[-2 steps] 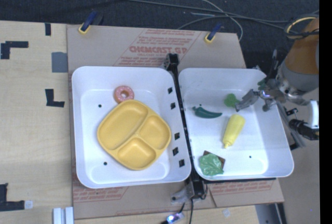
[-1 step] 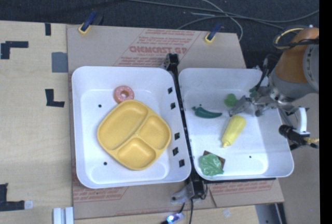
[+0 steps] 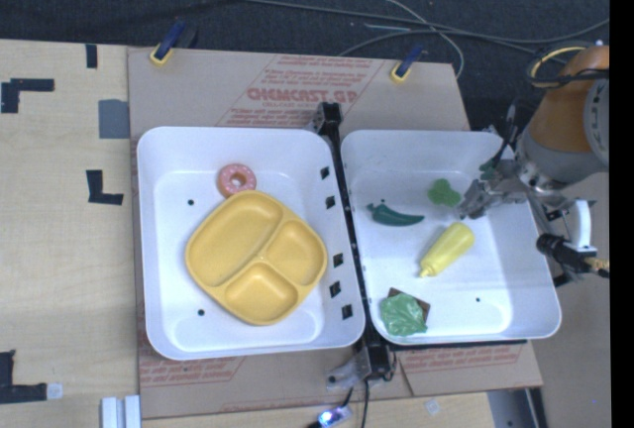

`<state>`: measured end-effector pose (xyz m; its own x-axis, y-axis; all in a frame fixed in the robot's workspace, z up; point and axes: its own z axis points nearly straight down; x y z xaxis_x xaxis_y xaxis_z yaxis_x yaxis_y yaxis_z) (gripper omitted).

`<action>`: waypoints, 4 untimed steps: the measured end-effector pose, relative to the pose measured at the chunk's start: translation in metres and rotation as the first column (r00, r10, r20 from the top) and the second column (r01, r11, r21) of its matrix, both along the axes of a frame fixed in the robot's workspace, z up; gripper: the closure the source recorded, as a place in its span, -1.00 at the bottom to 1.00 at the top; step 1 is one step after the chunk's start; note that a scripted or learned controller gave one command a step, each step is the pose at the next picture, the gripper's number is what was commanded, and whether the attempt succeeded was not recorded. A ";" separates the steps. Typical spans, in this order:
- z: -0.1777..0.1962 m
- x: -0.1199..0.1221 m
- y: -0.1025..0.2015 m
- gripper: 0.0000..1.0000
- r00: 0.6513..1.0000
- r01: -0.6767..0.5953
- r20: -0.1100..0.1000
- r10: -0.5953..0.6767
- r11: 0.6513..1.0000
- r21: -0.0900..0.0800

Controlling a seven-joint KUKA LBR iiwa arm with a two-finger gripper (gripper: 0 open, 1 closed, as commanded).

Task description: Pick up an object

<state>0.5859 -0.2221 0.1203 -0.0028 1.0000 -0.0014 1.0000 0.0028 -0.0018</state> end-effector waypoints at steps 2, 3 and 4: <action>0.103 -0.009 -0.001 1.00 1.000 0.001 0.006 -0.001 1.000 0.000; 0.130 -0.008 0.000 1.00 1.000 0.001 0.004 -0.001 1.000 0.001; 0.136 -0.015 0.050 1.00 1.000 -0.003 0.001 0.003 1.000 0.003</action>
